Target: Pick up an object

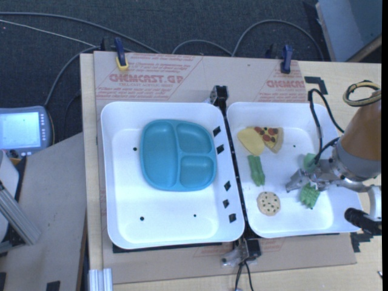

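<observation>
Camera view, looking down at a slant: in the right white bin (285, 226), the grey two-finger gripper (305, 182) sits low over the floor near the bin's right side, among pieces of a bright green leafy toy vegetable (310, 196). One green piece lies just below the metal fingers and another green scrap (310, 160) shows just above them. Whether the fingers are spread or closed, and whether any green piece is actually between them, cannot be told from here, since the metal parts and the green bits overlap.

To the left in the same bin lies a long green toy pod (257, 169), set roughly upright in the picture. Below it rests a round tan chocolate-chip cookie (268, 203). Near the bin's upper part sit a pale yellow rounded toy piece (250, 140) and, touching its right side, a toy pizza slice with red toppings (270, 136).

The arm's orange band (365, 132) rises at the right edge.

The left white bin (121, 217) holds a blue plastic divided plate (177, 155) with three compartments, lying flat in the bin's upper middle.
</observation>
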